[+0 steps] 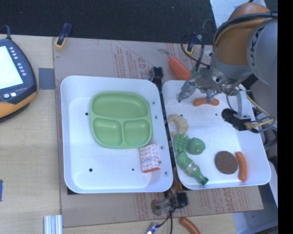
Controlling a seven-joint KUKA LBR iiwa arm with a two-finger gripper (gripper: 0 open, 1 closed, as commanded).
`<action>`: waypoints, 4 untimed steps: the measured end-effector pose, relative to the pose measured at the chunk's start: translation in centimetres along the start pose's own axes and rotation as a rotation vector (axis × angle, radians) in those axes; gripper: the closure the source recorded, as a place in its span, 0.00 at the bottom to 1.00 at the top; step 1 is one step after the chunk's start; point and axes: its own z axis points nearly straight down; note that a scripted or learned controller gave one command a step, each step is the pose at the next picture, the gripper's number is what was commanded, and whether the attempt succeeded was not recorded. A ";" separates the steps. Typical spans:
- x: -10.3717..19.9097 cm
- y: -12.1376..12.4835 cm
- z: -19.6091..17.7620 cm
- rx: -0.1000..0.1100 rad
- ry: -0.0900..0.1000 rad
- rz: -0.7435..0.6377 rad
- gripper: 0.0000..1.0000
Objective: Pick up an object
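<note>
Two bins are sitting under my camera; my arm (244, 38) is reaching in from the right, bending over the right bin's (263, 145) far edge. I'm seeing the gripper (188, 92) hanging with fingers spread, gripping nothing, while the small orange sausage (206, 101) is lying just beside it.

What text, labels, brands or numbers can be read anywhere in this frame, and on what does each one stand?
No text here reads clearly.
Cardboard sheet under the bins: red printed lettering, too blurred to read.
Small packet in the left bin: red and white print, too small to read.
Arm housing: dark letters at the right edge, cut off and unreadable.
Handheld pendant: screen washed out white, buttons unlabelled at this size.
</note>
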 end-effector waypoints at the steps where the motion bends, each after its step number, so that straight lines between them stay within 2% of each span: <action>1: -9.6 -3.5 1.3 0.003 -0.002 0.004 0.00; 2: -11.8 2.4 10.3 0.004 -0.001 0.000 0.00; 3: -9.0 2.9 10.1 0.003 0.000 0.000 0.00; 4: -12.3 2.9 -1.3 -0.001 -0.002 0.002 0.00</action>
